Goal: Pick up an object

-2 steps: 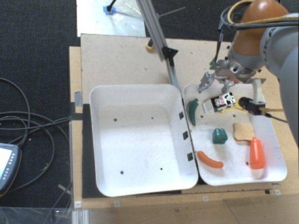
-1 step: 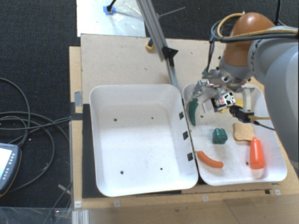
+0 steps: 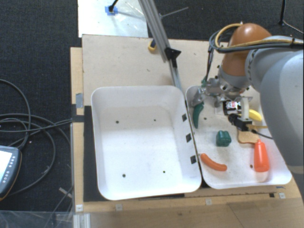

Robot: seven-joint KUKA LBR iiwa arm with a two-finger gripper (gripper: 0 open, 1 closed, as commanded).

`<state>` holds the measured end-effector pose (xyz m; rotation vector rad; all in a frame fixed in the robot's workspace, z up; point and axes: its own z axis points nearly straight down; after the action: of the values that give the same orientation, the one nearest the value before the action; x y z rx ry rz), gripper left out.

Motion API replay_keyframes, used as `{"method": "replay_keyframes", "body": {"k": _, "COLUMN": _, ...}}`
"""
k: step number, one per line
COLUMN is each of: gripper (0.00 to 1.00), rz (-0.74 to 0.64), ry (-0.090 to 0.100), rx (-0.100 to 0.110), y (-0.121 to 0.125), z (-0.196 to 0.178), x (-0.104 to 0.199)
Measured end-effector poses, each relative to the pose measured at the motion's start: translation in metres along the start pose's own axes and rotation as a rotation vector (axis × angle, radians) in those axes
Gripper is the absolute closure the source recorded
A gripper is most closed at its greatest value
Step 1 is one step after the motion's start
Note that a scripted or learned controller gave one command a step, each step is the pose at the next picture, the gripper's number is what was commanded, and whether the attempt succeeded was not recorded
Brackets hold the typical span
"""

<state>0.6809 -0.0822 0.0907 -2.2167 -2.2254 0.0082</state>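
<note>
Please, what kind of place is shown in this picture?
Probably a robotics lab or test bench. A grey robot arm reaches over two white bins on a board, small toy-like objects such as an orange carrot lie in one, and loose cables run across the dark carpet.

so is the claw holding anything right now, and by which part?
Cannot be told. The claw sits low over the right bin, between a dark green piece and a yellow item, but the wrist hides what is beneath it.
</note>
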Motion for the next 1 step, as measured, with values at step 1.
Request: {"method": "replay_keyframes", "body": {"k": 1, "gripper": 1.0, "rz": -0.001, "ry": 0.0, "rx": -0.004, "y": 0.0011, "z": -0.0124, "x": -0.0001}}
